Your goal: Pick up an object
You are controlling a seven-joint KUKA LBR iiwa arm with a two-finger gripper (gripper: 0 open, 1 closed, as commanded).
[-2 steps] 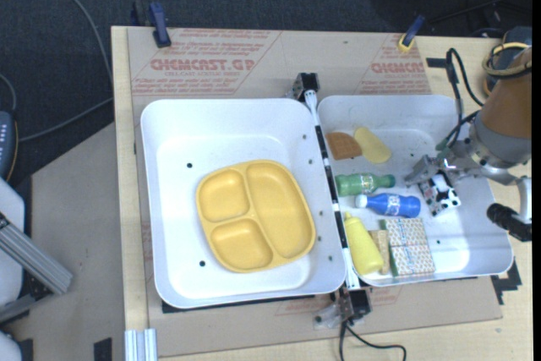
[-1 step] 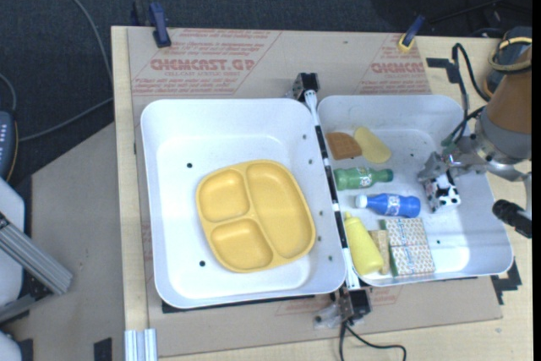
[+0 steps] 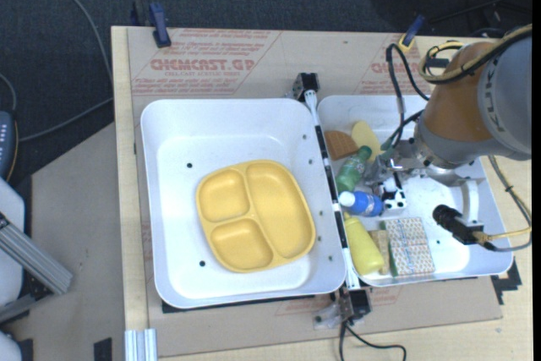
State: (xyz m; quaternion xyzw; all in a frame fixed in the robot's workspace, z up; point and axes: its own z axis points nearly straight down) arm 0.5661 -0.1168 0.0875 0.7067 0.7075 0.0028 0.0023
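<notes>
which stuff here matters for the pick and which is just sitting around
Belongs to the job:
gripper, down among the clutter
right bin
blue-capped bottle
green bottle
yellow item
patterned sponge

Just lying about:
left bin
yellow divided plate in it
blue clamp on the bench edge

Arm (image 3: 482,110) runs off the frame at three o'clock, its wrist covering the right bin (image 3: 448,266) and clutter underneath.
</notes>
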